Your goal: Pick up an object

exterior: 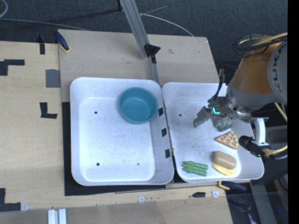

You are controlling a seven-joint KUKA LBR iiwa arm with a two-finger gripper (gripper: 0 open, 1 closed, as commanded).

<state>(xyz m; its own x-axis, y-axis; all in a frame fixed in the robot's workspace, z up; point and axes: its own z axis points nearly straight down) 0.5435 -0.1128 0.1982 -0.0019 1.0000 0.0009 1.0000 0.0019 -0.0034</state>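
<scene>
Wooden bench [28,139], two white bins; your gripper [211,116] hovers in the right bin [187,99], jaws spread, empty, above the pizza slice [227,139], bun [224,162] and green beans [194,168]; likely lining up a pick.

Camera view: one fixed camera, mounted above the desk [28,125], looking down at a slant. Mid-distance; both bins fit in frame, left bin [84,139] near centre, right bin [187,97] toward 3 o'clock. The arm [254,76] enters from 3 o'clock. Dark floor [210,8] lies along 12 o'clock.
</scene>
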